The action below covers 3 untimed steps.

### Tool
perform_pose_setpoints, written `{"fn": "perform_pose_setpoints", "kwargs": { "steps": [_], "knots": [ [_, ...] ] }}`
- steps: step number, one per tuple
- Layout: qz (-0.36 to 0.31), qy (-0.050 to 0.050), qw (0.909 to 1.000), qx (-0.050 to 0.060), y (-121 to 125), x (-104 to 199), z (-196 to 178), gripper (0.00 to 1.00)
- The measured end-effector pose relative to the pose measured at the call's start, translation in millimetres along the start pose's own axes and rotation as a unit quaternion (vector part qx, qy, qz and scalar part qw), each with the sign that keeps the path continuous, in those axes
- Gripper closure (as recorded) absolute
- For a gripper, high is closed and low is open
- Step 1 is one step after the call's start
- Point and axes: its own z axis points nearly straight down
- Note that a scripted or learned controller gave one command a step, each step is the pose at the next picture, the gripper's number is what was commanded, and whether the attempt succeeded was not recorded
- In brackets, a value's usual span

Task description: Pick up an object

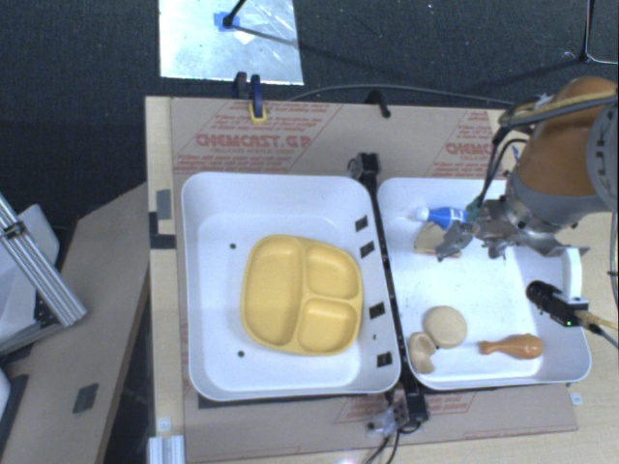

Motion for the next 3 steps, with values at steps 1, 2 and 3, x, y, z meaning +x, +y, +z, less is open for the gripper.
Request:
{"fn": "perform_pose_setpoints", "kwargs": {
  "steps": [1,2,3],
  "knots": [
    [-0.001,-0.001,1.0,-0.006,3,0,-6,0.0],
    [0.0,-0.001,1.0,-0.004,-3,-8,46,0.0],
    [0.0,0.0,1.0,-0.004,-3,-8,98,0.0]
  ]
}}
